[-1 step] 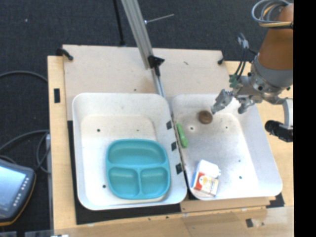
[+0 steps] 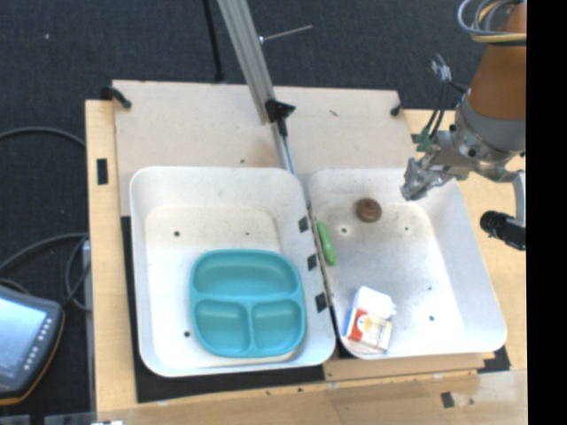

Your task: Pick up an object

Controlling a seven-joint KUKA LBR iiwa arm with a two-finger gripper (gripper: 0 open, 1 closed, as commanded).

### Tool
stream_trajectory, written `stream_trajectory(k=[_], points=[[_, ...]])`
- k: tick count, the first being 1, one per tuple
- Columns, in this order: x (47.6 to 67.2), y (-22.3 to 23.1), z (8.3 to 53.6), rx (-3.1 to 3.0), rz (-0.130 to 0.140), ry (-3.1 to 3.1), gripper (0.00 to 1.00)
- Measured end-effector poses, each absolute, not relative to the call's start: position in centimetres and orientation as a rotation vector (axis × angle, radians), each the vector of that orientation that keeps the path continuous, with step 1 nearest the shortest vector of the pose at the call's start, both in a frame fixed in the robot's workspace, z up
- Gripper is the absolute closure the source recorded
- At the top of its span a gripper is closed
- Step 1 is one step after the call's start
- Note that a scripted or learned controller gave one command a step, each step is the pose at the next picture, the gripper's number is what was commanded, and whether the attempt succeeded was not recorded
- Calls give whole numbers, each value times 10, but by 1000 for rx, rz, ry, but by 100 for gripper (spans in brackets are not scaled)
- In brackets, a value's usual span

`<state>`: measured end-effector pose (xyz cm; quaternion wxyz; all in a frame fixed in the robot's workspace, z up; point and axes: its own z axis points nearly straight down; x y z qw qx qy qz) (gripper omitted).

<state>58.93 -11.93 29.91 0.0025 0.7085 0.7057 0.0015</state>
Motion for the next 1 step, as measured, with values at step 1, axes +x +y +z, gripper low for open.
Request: stream_trajectory(k=[1], points=[[590,-120,310,2219,6,2214,100]])
